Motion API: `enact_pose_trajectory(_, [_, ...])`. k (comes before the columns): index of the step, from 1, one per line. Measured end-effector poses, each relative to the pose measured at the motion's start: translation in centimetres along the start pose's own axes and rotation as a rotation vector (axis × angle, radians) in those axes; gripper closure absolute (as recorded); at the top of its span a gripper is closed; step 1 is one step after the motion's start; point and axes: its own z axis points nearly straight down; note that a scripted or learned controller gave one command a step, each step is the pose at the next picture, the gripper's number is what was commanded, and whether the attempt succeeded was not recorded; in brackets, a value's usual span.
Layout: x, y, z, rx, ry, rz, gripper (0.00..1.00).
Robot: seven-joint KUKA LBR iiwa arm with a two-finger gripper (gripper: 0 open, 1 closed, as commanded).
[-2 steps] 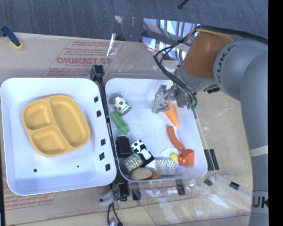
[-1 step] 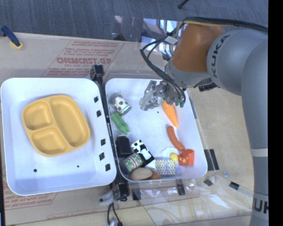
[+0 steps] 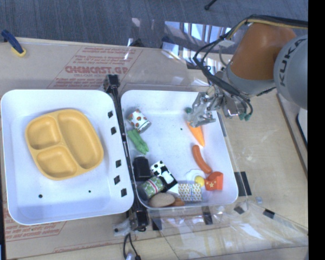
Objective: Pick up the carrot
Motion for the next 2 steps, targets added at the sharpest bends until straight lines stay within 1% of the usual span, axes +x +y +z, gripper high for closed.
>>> enact_pose_trajectory(1, [0.0, 0.1, 0.1, -0.001, 0.001, -0.001, 0.00])
enact_pose_trajectory(2, [-1.0, 0.2, 10.1, -0.005, 0.011, 0.155, 0.00])
